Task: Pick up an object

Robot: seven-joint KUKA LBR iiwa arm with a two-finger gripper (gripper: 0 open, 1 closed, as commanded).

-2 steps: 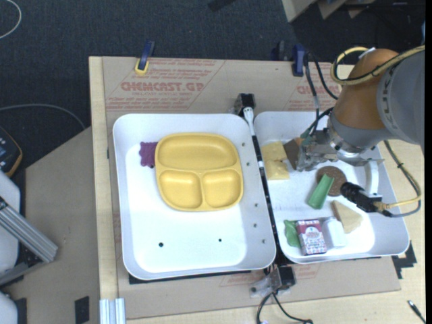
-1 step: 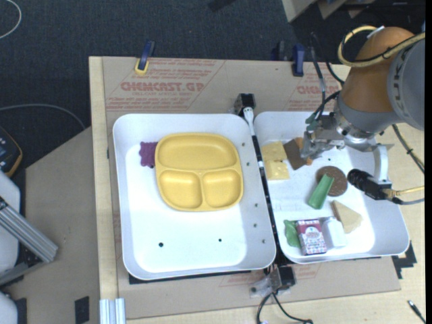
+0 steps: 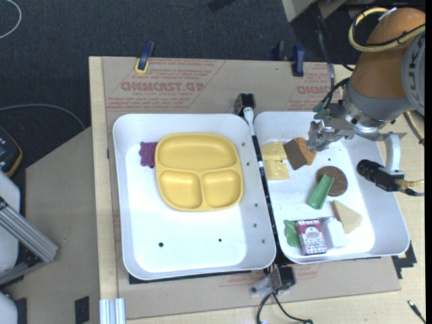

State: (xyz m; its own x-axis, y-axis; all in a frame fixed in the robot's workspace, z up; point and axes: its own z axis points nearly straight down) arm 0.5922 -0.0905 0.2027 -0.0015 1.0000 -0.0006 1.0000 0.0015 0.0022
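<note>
Hovering over the right bin (image 3: 378,245), the claw (image 3: 321,135) is being held just above a brown block (image 3: 295,152); whether it's spread or pinched can't be told. Below the block, a green cylinder (image 3: 318,192) is lying.

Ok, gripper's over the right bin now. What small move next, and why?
Probably a short, straight descent. The gripper hangs at the right bin's upper edge, right beside the brown block lying against the yellow slice. That block looks like the nearest target, with nothing seen between the fingers yet. Whether it is centred over the block is hard to judge from this slant.
</note>
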